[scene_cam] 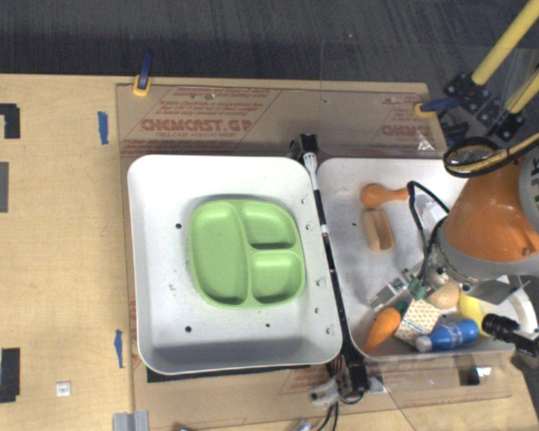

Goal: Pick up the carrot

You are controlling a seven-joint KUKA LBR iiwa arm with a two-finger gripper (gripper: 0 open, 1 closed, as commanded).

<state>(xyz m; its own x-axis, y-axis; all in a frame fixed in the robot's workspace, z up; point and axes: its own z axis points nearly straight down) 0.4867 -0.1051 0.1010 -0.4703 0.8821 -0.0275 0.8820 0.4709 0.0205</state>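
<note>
The carrot (383, 328) is lying tilted in the near left corner of the right bin (345, 241), its orange body resting close to the bin's near wall. Just beside it to the right, a patterned tan block (420, 317) and a blue bottle (448, 335) are crowding the same corner, with a yellow item (470, 308) lying next to them. The tool (416, 287) is hanging over this cluster, just above and to the right of the carrot; nothing is showing between it and the carrot, and whether it is released or clenched cannot be told. The arm's orange band (488, 218) is covering the right side of the bin. Farther back, a tan block (377, 231) and an orange pear-shaped item (384, 195) are lying apart from the cluster. In the left bin (162, 268), a green divided plate (246, 251) is sitting centrally. Both bins are resting on the tabletop (54, 241).
</note>
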